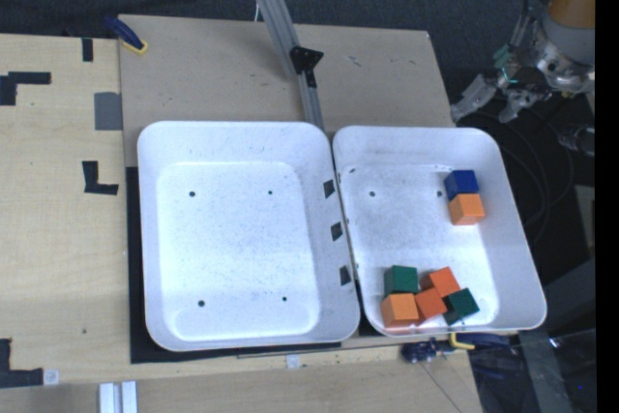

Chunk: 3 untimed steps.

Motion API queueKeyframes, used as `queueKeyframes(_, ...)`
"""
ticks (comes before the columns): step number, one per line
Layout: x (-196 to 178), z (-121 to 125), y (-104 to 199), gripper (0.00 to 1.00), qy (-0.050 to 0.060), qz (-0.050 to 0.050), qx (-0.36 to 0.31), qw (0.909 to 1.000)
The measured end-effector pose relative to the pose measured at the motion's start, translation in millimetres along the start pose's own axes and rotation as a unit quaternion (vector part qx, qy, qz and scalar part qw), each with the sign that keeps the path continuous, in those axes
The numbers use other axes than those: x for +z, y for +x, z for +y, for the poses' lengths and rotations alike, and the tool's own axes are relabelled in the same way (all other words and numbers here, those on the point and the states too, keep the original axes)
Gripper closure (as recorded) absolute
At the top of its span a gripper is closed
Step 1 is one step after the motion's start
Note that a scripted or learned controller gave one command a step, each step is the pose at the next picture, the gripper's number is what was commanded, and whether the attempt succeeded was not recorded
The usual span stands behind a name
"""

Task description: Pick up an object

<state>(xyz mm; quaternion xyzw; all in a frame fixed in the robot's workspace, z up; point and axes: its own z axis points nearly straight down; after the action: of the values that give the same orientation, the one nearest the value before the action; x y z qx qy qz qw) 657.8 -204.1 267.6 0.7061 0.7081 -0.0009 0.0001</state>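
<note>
Blocks, small rigid cubes like the blue cube (461,181) in the right white bin (503,208), look light, best pinched across flat sides; my gripper (503,90), state unclear, hangs outside.

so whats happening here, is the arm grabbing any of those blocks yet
Not yet. The gripper hangs off the bench past the far corner of the right bin, above none of the blocks. That bin holds a blue block touching an orange block near its far side, and a cluster of green and orange blocks at its near edge. All of them rest on the bin floor.
</note>
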Motion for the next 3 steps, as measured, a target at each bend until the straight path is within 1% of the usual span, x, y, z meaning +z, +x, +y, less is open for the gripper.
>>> queueKeyframes(1, 0, 0, 0, 0.0, 0.0, 0.0, 0.0, 1.0)
queueKeyframes(2, 63, 3, 6, 0.0, 0.003, 0.001, 0.0, 1.0)
queueKeyframes(3, 119, 12, 12, 0.0, 0.003, 0.001, 0.0, 1.0)
